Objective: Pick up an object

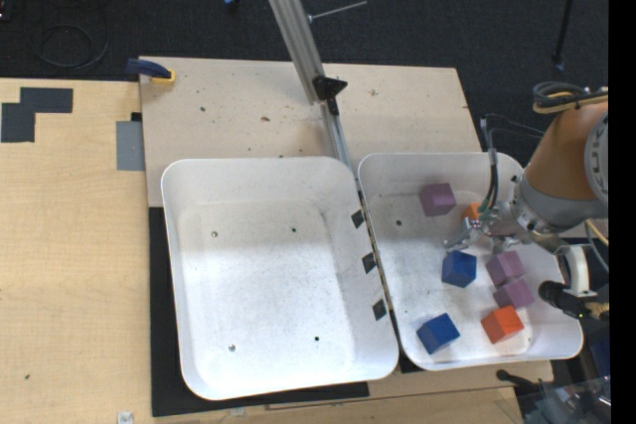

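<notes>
Hovering pincer (467, 238) over right bin (397, 176), just above blue cube (458, 269); finger state unreadable.

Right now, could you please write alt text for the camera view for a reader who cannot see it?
The end effector hangs low in the right bin beside a blue cube, among purple, blue and orange cubes. The left bin sits alongside.

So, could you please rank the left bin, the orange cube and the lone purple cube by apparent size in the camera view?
1. Left bin
2. Purple cube and orange cube: they look alike, so unranked.
</notes>
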You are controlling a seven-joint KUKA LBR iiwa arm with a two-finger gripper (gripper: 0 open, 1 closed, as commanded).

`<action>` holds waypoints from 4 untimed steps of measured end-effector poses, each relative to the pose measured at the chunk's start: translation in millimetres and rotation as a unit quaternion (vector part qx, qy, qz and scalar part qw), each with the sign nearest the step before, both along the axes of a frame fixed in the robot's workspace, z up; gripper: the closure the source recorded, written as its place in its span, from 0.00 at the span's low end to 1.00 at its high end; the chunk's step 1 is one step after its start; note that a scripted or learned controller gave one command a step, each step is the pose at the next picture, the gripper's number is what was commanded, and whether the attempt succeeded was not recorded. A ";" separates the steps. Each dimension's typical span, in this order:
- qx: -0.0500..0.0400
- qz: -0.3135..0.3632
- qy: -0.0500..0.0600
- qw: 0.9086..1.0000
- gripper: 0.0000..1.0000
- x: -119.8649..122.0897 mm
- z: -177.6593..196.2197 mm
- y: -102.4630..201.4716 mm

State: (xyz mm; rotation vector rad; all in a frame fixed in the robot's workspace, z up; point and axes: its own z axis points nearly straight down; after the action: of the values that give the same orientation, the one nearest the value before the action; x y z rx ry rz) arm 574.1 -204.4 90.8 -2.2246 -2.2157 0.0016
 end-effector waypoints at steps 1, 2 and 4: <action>0.000 -0.002 0.000 1.000 1.00 0.0 10.6 -0.5; 0.000 0.003 -0.002 1.000 1.00 -2.4 56.7 6.3; 0.000 0.003 -0.002 1.000 1.00 -3.6 136.1 14.9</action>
State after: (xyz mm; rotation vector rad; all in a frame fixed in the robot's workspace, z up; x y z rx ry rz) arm 570.4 -189.5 226.9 -2.2197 -2.2247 -0.0010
